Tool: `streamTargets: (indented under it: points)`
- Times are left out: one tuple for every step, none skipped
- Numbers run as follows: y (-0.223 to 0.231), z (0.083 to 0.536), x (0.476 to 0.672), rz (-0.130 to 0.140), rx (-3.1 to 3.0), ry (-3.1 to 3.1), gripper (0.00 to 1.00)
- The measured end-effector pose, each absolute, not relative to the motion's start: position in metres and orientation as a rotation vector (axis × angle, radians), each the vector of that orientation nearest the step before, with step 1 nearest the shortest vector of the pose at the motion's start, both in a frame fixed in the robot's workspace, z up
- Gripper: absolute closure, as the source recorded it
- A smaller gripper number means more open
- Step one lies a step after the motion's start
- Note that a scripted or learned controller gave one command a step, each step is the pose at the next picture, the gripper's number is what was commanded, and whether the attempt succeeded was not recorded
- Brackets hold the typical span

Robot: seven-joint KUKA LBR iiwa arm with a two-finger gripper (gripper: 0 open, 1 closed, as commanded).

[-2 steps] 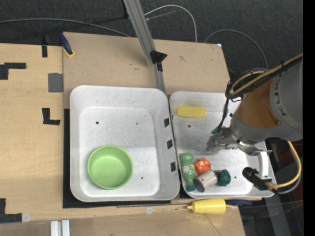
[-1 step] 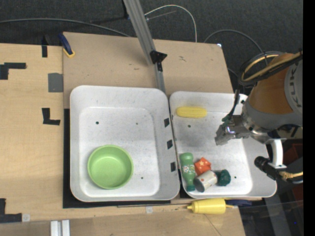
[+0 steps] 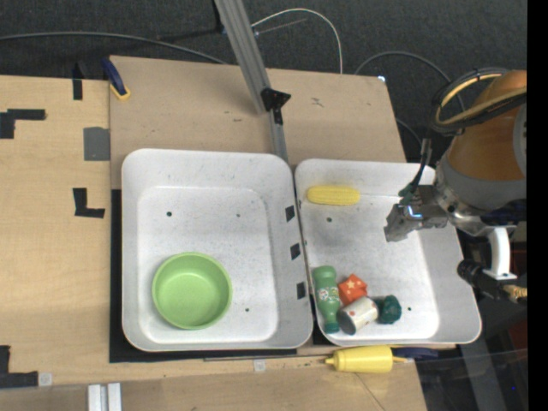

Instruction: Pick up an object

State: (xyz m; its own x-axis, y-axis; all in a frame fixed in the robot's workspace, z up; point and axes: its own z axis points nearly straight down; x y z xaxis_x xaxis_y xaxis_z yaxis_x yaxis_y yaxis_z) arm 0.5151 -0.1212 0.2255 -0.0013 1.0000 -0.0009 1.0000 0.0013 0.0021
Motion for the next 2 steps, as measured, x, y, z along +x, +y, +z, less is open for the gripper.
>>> streamTargets:
  points:
    - [-0.121,0.276,0.516,0.003,2.217,2.221,1.00]
    - [-0.071,0.257,0.528,-0.002,2.217,2.230,1.00]
